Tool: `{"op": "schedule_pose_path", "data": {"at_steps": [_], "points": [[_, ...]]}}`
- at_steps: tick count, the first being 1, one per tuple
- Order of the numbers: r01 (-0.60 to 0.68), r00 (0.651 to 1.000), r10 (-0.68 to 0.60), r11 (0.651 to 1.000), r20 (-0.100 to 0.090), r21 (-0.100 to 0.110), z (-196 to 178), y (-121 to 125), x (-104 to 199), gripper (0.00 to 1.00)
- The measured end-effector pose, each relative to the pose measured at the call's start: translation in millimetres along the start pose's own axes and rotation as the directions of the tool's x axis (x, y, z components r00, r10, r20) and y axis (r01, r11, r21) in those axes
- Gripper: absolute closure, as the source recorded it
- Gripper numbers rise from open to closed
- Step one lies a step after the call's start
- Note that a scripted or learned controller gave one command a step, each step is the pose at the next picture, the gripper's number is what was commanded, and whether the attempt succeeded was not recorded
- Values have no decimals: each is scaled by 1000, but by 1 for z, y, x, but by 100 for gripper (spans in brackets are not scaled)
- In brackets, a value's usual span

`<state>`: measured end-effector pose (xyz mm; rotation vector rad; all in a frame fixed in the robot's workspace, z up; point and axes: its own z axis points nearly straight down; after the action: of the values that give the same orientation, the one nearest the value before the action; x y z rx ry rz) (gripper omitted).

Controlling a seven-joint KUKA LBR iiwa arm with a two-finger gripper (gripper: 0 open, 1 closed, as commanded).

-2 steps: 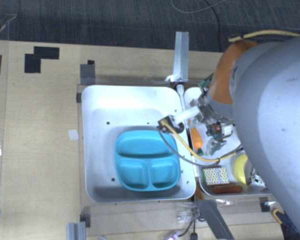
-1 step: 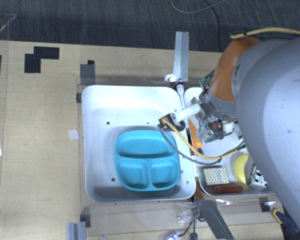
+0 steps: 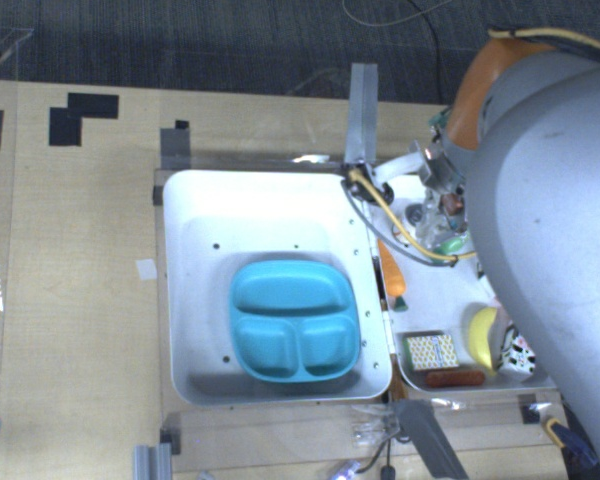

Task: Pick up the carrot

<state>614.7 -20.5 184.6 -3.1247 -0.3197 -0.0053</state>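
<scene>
The carrot (image 3: 391, 272) is a small orange piece lying lengthwise against the left wall of the right bin (image 3: 412, 376). My gripper (image 3: 442, 211) hangs over the back part of that bin, up and to the right of the carrot and apart from it. Yellow and black cables loop from the gripper's side toward the wall between the bins. The big grey arm body with its orange band covers most of the right bin's right half.
The left bin (image 3: 190, 268) holds a blue three-compartment tray (image 3: 293, 319). At the front of the right bin lie a yellow fruit (image 3: 483, 335), a small patterned box (image 3: 430, 350) and a dark red bar (image 3: 454, 376).
</scene>
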Motion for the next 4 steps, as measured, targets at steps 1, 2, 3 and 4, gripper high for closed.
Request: {"op": "schedule_pose_path", "data": {"at_steps": [1,2,3,4], "points": [[0,1000,0,1000,-2,0,-1,19,8,100],[2,1000,-2,1000,1,1,0,-9,-1,100],[20,1000,-20,1000,-3,0,-56,6,36,100],[2,1000,-2,1000,-1,-2,-54,42,32,100]]}}
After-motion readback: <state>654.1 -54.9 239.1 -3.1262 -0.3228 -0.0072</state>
